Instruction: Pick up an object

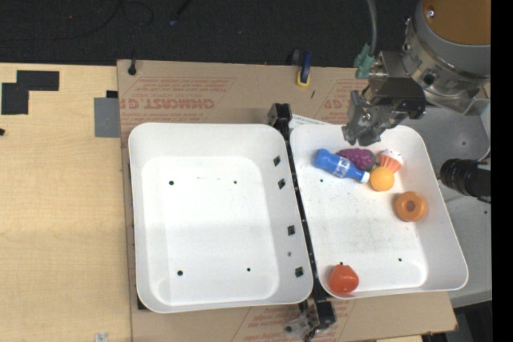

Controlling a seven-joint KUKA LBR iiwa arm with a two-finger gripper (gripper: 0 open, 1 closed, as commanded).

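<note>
From my remote seat I look down on two shallow white bins side by side on a cardboard-covered bench; the left white bin has only small dark specks on its floor. Nearest me, in the right white bin, a small red-orange tomato-shaped toy sits against the near wall. Farther in, toward the right, lies an orange ring-shaped toy like a doughnut. Beyond that, a cluster sits near the far wall: a small blue plastic bottle with a white cap lying on its side, touching a purple lumpy toy, with a round orange ball and a small orange-and-white piece just beside them. The two-finger gripper hovers right above the far edge of that cluster, over the purple toy; I cannot tell its state, and I see nothing in its grasp. I judge the bottle the likeliest target: light, stiff, smooth enough to roll, best pinched across its middle, though its neighbours crowd it.
</note>
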